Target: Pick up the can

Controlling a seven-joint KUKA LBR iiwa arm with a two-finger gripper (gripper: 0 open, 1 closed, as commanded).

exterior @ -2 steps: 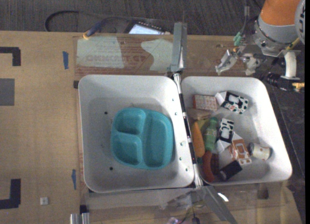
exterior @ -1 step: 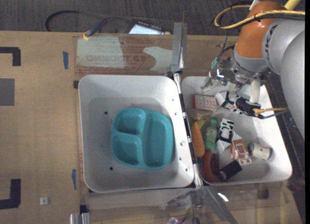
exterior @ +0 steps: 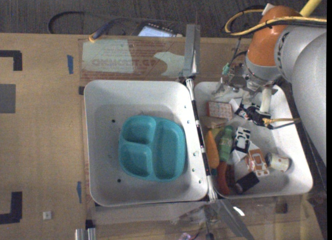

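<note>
Here, two white bins sit on a cardboard-topped bench above dark carpet.
The gripper hangs at the right bin's upper end, its grip hidden; the can lies lower right; the pale sheet's print is unreadable.

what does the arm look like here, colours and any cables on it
The arm is thick and rounded with a pale grey shell and a glossy orange band above the wrist. Yellow and black cables loop over the orange part. The gripper below is darker metal with thin wires around it.
</note>
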